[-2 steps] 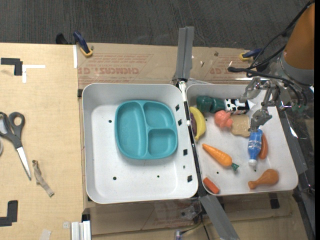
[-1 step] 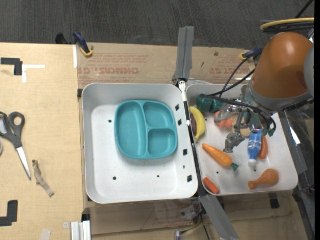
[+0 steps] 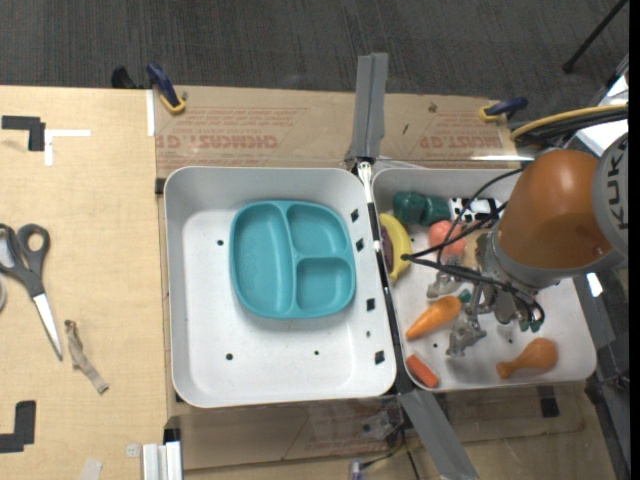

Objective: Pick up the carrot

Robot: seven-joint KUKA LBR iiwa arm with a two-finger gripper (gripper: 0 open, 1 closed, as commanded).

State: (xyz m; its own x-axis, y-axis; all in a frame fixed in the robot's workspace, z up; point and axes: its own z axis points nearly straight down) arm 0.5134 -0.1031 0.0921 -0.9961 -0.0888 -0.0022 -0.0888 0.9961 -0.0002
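Two white bins: the left bin and the right bin. One teal divided plate, with three compartments, in the left bin. In the right bin: one carrot, one banana, one drumstick, one green item, one peach-coloured round item, one small red piece, and one black-and-white thing too hidden to identify. One pair of scissors on the worktop. Two clamps: one, another. One arm.
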